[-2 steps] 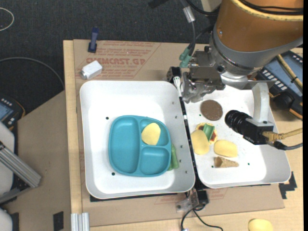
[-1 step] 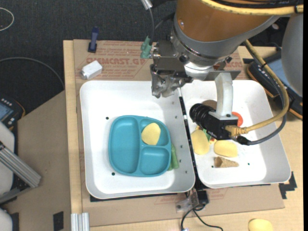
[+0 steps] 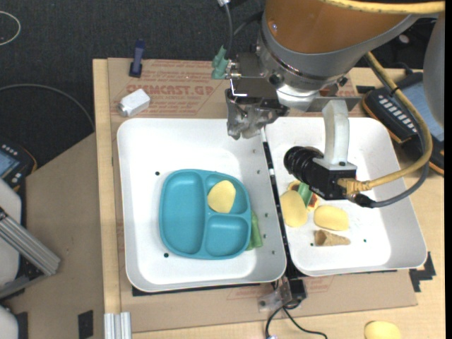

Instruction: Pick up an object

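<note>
Gripper [image 3: 244, 127] poised over the far edge of the left bin [image 3: 141, 161], right by the wall shared with the right bin [image 3: 395, 182]. Spread or pressed together: cannot tell from this angle. Nearer the camera than the gripper and a little to its left, a blue divided plate [image 3: 191, 217] flat in the left bin, with a yellow piece [image 3: 222, 196] in the compartment closest to the gripper. Poking out from under the plate's near right edge, a green scrap [image 3: 256, 233]. Across the wall, nearer the camera and to the gripper's right, two pale yellow pieces [image 3: 294, 209] [image 3: 330, 218] side by side, a tan wedge [image 3: 330, 239] just beyond them. Well apart to the gripper's left, outside the bins, a white block [image 3: 134, 102].
</note>
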`<act>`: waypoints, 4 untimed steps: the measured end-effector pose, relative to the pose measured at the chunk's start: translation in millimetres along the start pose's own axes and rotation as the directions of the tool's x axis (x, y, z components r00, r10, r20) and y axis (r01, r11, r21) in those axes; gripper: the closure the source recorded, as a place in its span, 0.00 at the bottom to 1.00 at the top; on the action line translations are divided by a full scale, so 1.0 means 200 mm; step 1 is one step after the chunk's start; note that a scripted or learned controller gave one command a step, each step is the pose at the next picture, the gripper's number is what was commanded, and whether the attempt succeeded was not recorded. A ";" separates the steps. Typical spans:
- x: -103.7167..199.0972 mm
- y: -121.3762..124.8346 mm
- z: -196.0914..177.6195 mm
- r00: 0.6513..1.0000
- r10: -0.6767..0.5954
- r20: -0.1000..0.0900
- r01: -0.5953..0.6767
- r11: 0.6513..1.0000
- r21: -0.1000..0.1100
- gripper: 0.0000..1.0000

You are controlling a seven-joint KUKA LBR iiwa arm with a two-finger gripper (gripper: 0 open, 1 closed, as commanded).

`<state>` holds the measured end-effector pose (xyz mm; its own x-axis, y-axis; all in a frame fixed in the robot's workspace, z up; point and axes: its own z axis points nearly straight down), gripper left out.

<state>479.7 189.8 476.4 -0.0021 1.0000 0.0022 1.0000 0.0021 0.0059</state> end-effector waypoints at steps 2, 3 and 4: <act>0.17 0.04 -0.17 1.000 0.001 -0.005 -0.001 1.000 -0.010 1.00; 0.14 -0.01 0.36 1.000 0.003 0.008 -0.004 1.000 0.017 1.00; 0.18 0.00 -0.34 1.000 0.000 -0.006 0.000 1.000 -0.011 1.00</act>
<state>479.4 224.6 543.9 -0.0021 1.0000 0.0086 0.9999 0.0020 0.0167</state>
